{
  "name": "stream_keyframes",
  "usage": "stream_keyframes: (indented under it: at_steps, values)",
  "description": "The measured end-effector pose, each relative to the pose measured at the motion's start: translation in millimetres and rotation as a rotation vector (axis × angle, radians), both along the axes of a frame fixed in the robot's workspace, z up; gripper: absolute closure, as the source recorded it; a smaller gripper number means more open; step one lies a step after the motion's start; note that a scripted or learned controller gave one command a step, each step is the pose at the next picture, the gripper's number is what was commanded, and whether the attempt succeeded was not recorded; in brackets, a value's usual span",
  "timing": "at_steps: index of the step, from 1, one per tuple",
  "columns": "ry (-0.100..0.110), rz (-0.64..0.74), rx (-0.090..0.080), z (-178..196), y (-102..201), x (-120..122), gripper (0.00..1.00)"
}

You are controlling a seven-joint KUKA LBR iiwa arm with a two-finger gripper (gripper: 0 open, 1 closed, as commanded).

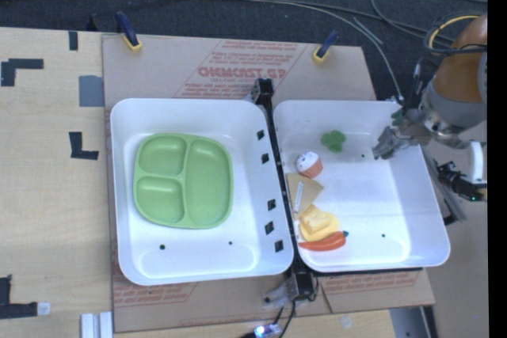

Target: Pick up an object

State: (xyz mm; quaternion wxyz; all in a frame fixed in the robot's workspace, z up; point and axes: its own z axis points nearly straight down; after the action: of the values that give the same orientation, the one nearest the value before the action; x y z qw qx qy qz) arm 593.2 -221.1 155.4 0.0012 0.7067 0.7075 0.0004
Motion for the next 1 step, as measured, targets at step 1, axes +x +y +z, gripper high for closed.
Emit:
stream_keyframes:
  at_steps: [1]
  values:
    - [0.000,0.000,0.000,44.8,0.3,-5.9,1.00]
